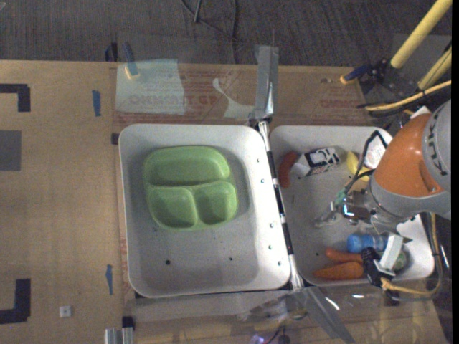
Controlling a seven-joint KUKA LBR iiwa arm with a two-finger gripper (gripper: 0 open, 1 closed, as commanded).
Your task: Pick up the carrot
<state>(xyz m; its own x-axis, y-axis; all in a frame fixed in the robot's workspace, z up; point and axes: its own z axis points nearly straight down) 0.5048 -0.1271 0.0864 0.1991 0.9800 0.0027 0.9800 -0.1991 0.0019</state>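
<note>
Carrots of orange plastic, two tapered pieces [343, 264], lie side by side at the near edge of the right-hand shallow white bin [305, 253], low against its wall, which leaves little room to come at them from that side. The grey arm's gripper [343, 210] hangs over the bin's middle, well short of them; whether its fingers are spread or closed I cannot tell. A blue cylindrical toy [362, 243] sits just beside the carrots and would likely crowd a descent. A red curved piece [286, 168] and a black-and-white carton [320, 158] lie farther off. The left-hand white bin [136, 213] holds a green divided plate [190, 186].
</note>
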